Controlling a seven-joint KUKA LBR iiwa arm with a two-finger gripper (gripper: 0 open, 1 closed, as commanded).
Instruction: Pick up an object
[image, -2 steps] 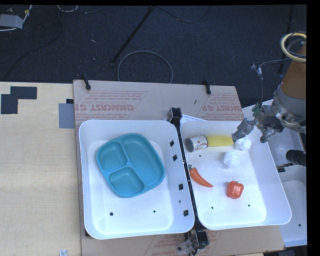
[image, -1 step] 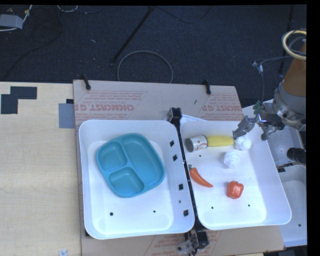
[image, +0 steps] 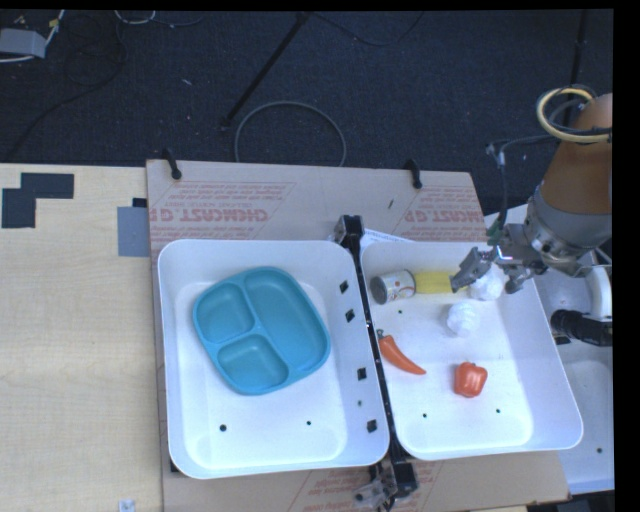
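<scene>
Dark carpet (image: 300, 70) behind a pale wooden bench (image: 70, 350); end effector (image: 495, 270) spread wide above the right bin (image: 540, 400).

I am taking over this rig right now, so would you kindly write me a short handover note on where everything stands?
Tool: low over the upper right of the right white bin, beside a white crumpled lump; nothing visibly held.

Right bin: a small cylindrical can with a yellow body lying on its side at the top, a second white crumpled lump in the middle, an orange carrot-shaped toy near the divider, a red pepper-shaped toy lower down.

Left white bin: a blue compartment plate, lying flat.

Done: no pick confirmed.
Left: grasp one object and lift it.
</scene>
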